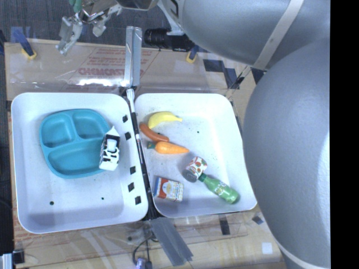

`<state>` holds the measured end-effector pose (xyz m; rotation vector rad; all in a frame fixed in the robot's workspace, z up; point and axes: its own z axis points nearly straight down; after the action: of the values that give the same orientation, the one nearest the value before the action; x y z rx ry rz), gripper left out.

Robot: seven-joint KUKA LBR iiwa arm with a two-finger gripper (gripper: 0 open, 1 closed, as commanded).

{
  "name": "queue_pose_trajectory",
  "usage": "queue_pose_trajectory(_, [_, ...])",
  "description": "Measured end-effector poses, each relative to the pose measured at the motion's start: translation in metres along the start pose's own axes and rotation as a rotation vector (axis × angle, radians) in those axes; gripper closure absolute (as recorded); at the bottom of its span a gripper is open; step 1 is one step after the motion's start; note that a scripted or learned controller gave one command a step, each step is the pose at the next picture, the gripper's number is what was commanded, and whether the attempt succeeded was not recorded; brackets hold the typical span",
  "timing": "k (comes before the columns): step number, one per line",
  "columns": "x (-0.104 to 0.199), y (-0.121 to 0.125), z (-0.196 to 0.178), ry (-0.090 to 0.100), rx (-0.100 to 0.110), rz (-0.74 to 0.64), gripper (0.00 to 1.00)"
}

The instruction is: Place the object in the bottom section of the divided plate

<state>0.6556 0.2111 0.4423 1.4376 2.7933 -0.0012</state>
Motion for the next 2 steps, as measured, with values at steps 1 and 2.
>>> queue_pose_trajectory(1, [0.0015, 0.0010, -0.0002, 0.000, 0.000, -0.117, 0.00])
queue_pose_trajectory(2, [-0.0022, -0.0080, 0.0000, 0.000, 0.003, 0.013, 0.00])
